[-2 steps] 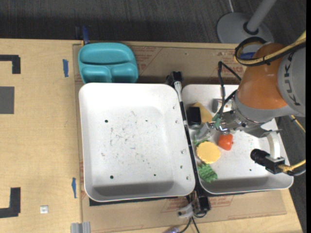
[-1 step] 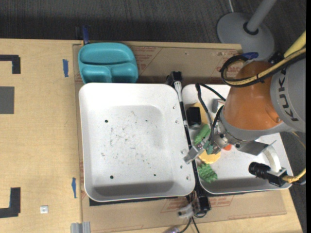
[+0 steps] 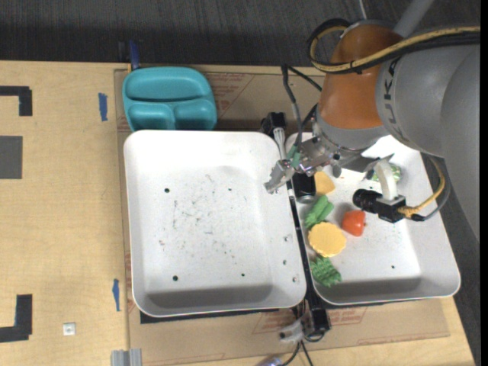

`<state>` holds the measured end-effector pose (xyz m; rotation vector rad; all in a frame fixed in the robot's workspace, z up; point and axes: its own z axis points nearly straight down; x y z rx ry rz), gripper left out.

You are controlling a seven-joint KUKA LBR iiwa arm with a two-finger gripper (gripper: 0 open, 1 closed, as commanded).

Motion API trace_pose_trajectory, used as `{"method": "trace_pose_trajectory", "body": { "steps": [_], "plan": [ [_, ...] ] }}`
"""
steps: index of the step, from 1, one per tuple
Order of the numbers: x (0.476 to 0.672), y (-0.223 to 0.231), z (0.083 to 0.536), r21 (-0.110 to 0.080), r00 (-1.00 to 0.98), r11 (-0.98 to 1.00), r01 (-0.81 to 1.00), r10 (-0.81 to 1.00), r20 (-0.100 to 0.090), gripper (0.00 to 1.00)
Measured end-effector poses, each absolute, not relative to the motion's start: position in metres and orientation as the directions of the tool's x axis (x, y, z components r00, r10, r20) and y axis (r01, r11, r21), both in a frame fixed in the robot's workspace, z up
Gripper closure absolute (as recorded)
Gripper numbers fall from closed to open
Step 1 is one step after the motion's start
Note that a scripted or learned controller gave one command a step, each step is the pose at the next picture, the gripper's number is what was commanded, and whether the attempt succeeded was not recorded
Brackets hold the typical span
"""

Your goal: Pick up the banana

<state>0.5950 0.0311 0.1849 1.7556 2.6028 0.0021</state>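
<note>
Evidently the gripper hung low over the right bin, well left of the red tomato, because the banana, a yellow piece half hidden under the wrist, lay just up-left of that tomato. Whether the gripper was open or closed could not be told.

Yellow banana lies in right bin.

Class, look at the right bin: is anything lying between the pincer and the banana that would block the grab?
Nothing visible does. The pincer hangs at the right bin's left edge, and the yellow piece that may be the banana lies right beside it, partly under the arm's wrist. The green toy sits just below it, not between.
</note>
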Motion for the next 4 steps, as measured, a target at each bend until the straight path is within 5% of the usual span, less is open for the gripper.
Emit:
{"method": "trace_pose_trajectory", "body": {
  "steps": [1,4],
  "plan": [
    [0.589,0.080,0.128,0.009,-0.318,0.318,0.948,0.948,-0.006,0.00],
    [0.586,0.092,0.122,0.016,-0.358,0.359,0.933,0.933,-0.028,0.00]
  ]
}}
